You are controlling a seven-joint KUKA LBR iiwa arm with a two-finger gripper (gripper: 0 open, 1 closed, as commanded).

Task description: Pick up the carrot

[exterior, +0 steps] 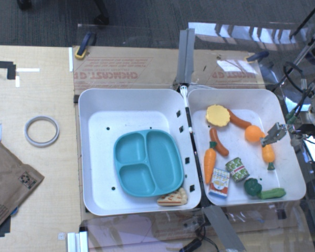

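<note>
We count two white bins: the left bin (89, 140) and the right bin (283, 114). We see one teal divided plate (147, 163), one carrot (209, 165), two sausages (219, 142) (239, 121) and one roll of tape (42, 130). We also count one broccoli (253, 187) and one orange (254, 134).

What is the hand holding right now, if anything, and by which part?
Nothing that I can see. The hand hangs over the right bin, between the orange and a small carrot; no item sits between its fingers.
</note>
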